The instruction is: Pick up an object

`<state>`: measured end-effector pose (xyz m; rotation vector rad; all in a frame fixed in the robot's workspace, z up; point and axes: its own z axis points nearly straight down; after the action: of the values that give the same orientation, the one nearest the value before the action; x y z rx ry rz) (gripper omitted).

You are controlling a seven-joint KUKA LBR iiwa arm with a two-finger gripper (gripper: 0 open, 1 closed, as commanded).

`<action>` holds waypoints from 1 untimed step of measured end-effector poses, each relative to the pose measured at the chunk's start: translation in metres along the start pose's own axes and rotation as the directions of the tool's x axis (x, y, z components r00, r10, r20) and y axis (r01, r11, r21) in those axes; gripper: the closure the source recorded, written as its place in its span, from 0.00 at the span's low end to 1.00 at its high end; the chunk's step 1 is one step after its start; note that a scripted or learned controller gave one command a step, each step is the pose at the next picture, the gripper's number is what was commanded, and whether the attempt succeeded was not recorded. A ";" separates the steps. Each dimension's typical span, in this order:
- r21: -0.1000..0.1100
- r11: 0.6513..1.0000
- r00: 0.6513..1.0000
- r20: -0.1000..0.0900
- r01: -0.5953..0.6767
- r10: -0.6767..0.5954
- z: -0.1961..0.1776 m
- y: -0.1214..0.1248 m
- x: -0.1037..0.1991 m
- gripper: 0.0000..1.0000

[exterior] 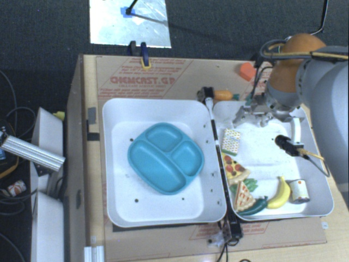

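— Closest to us, what sits at the front of the right bin (325,198)?
— A dark green toy (257,205) lies against the front wall. A yellow banana (280,192) curves up just beside it on the right, and a small can (299,190) stands just right of the banana.

— And along the divider side?
— Two toy pizza slices. One pizza slice (235,170) lies near the middle of that side. The second slice (244,196) is nearer the front, touching the green toy. Beyond them a small patterned card (231,141) lies by itself, close to the divider.

— Where is the pincer (253,116)?
— It is over the far end of the right bin, above bare white floor. It is beyond the patterned card and well apart from the banana and the can. I cannot tell whether it is open or closed. The grey arm (327,91) comes in from the right, with its orange band (297,53) above the wrist.

— What about the left bin (109,162)?
— It carries a blue divided plate (165,157), lying flat near its middle.

— Anything outside the bins?
— A small orange piece (246,70) lies on the surface (136,78) beyond the right bin. A blue clamp (144,53) grips the far edge of the surface.
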<state>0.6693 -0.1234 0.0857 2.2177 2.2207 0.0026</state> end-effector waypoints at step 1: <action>0.002 1.000 1.000 -0.001 0.002 -0.002 0.001 -0.041 0.035 0.00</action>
<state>0.6285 -0.0883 0.0847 2.2174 2.2241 0.0021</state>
